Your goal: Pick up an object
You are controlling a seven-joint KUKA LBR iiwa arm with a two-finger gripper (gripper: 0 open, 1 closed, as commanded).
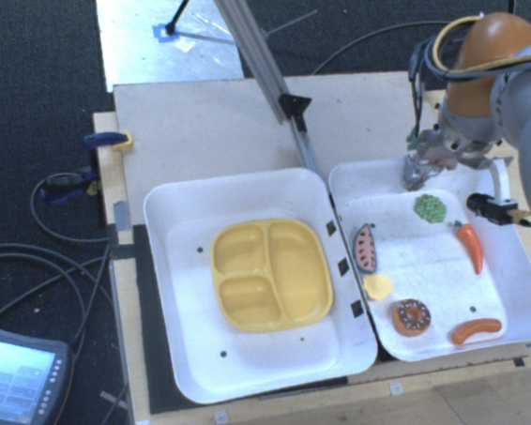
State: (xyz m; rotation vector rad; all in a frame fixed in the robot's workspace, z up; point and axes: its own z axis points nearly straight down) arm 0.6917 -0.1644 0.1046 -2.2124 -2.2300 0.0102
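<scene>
The right bin holds several toy foods: a green broccoli piece, a red-orange carrot, a watermelon slice, a yellow piece, a chocolate donut and a sausage. My gripper hangs over the bin's far edge, just up and left of the broccoli. Nothing shows between its fingers from here.
The left bin carries a yellow divided plate. A slanted metal pole crosses the bench above the bins. Black clips sit along the seam between the bins. Cables and a pendant lie on the floor at left.
</scene>
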